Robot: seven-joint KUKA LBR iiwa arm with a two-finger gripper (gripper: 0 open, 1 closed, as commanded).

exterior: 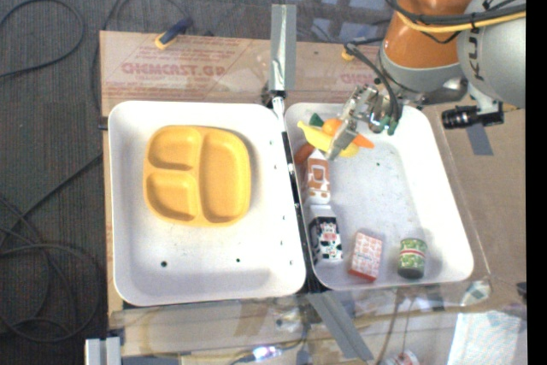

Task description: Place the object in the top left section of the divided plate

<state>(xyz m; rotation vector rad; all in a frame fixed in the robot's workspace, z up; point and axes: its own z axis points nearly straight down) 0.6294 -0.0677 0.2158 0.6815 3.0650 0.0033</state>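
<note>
Bins are seen side by side on the desk. Near in the right bin [444,209] lie a green can [412,257], a pink box [367,256] and a small carton [325,240]. The yellow divided plate [200,173] sits in the left bin [128,269]. Farther back, the gripper [366,117] hangs over an orange and yellow toy [329,137], judged the object. How far the jaws are parted cannot be told. A firm hold should be confirmed before carrying left.
</note>
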